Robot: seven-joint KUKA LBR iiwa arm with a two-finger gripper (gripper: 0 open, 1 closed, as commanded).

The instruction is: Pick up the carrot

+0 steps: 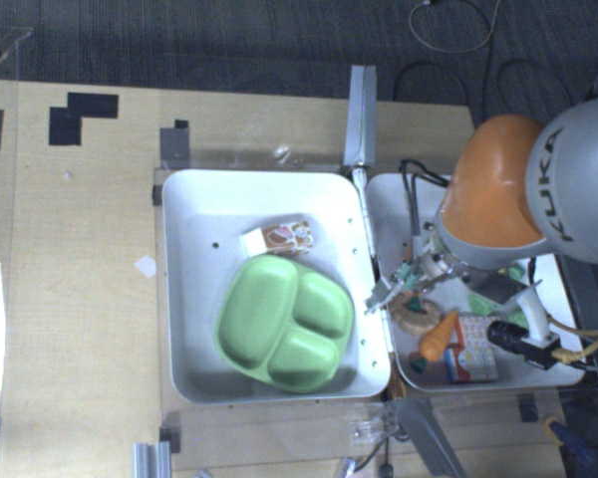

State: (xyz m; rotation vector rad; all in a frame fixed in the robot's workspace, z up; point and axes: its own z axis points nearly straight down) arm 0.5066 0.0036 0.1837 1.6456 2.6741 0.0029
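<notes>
Approach step: gripper (404,285) above right bin (389,267), grip state can't tell; small orange tapered carrot (436,339) just below, ungrasped. Next: descend onto it.

- The scene is lit evenly and fairly brightly from above; no single strong lamp can be made out.
- A soft shadow is cast inside the left bin (179,297), along its lower wall and under the green tray (284,322).
- Pale glare streaks are seen on the bench (70,267) at the left edge.
- A sheen is carried by the arm's orange band (493,182).
- The picture is slightly soft and grainy; small items in the right bin (384,202) are hard to resolve.
</notes>
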